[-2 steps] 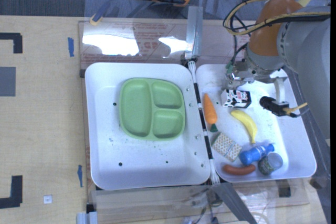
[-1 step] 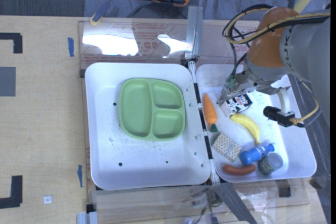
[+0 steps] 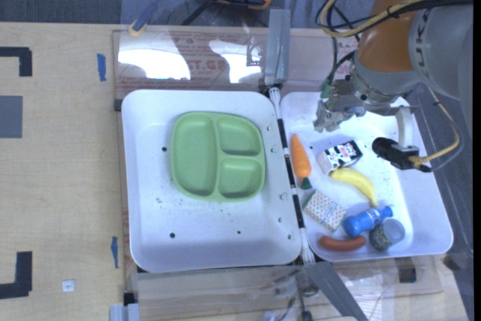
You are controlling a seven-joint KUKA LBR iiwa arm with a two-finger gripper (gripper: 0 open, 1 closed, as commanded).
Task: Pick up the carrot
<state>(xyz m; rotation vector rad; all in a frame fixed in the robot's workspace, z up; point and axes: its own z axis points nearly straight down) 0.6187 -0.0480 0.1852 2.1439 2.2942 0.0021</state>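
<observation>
Nearest you, the right bin (image 3: 432,225) held a sausage (image 3: 342,243), blue bottle (image 3: 366,220), patterned box (image 3: 325,209), banana (image 3: 355,183) and card (image 3: 340,155); the carrot (image 3: 301,158) lay against its left wall; the left bin (image 3: 143,162) held a green divided tray (image 3: 218,155); farther back, the gripper (image 3: 329,118) hung over the right bin; you couldn't tell its finger state.
</observation>
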